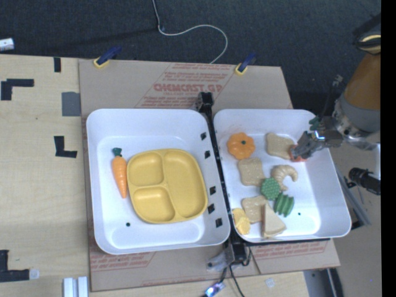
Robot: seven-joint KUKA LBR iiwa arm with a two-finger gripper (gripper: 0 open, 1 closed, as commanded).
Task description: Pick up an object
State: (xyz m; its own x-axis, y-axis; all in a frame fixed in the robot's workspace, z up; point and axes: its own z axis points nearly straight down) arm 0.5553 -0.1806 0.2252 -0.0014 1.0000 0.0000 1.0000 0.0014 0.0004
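A: From the camera view, why is the toy food split that way between the two bins?

B: It reads as a pick-and-move setup. The right bin (pixel 334 224) holds the loose pieces: a little pumpkin (pixel 241 145), a croissant (pixel 285 174), a broccoli floret (pixel 271 188) and some bread-like slices. The left bin (pixel 99 166) has a yellow divided plate (pixel 168 184) with a carrot (pixel 119 172) lying just beside it (against the plate's left edge, not on it).

A: And the pincer?

B: The pincer (pixel 303 150) sits low at the far right side of the right bin, near a pale slice (pixel 279 145). There's a small reddish thing (pixel 299 158) at its tip, probably the object it is after, but I cannot tell whether the pincer is clenched on it or merely touching it.

A: Any writing?

B: Red print on the cardboard sheet (pixel 179 85) under the bins, upside down from here and too blurred to read. The sheet is clipped to the table (pixel 37 184) by two clamps, likely to stop it sliding.
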